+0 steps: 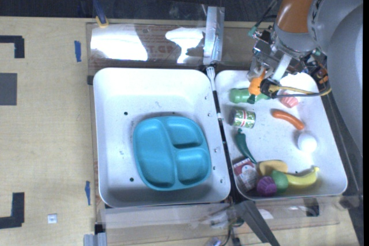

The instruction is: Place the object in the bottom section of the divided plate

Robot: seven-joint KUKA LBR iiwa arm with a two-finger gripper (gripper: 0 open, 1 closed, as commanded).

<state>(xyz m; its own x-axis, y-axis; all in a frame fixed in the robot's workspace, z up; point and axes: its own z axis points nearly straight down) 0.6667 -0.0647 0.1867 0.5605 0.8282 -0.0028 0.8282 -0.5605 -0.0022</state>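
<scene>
The blue divided plate (171, 151) lies in the left bin (115, 95), one long section on its left and two smaller ones on its right, with nothing in it. My gripper (260, 79) hangs over the far left part of the right bin (328, 147). A small orange piece (255, 87) sits right at its tip, and I cannot tell whether it is held. A green toy vegetable (238, 95) lies just beside that, under the gripper.
The right bin also holds a small can (244, 118), an orange carrot (287, 118), a pink piece (290, 102), a white egg (307, 143), a green chili (245, 147), a banana (301, 178), a purple fruit (266, 185) and a packet (244, 173).
</scene>
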